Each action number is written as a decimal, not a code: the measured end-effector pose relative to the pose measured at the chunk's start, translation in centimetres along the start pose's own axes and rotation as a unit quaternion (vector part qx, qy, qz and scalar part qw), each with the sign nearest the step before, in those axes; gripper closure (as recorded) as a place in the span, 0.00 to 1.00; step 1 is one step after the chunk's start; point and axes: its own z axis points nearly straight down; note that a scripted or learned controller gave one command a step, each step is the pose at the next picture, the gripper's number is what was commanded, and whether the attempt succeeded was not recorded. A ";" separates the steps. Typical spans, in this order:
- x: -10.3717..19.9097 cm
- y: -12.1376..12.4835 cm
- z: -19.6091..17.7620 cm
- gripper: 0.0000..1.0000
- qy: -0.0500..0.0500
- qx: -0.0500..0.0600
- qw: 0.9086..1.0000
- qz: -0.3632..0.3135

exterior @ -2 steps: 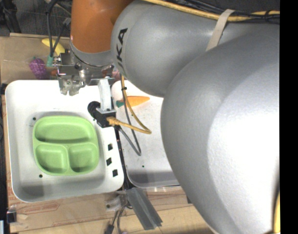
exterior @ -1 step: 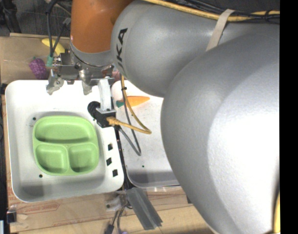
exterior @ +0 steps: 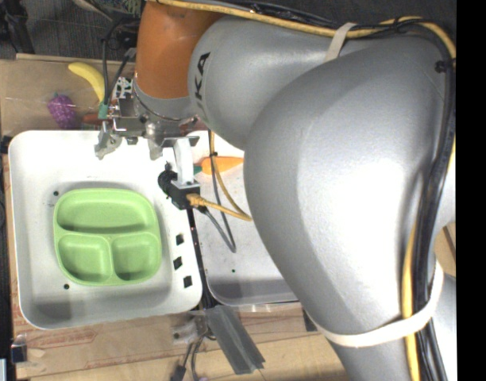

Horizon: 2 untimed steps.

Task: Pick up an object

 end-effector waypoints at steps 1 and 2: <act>3.1 0.1 -2.5 0.00 0.001 -0.001 1.000 0.006; 2.1 1.3 1.3 0.00 0.000 0.000 1.000 0.008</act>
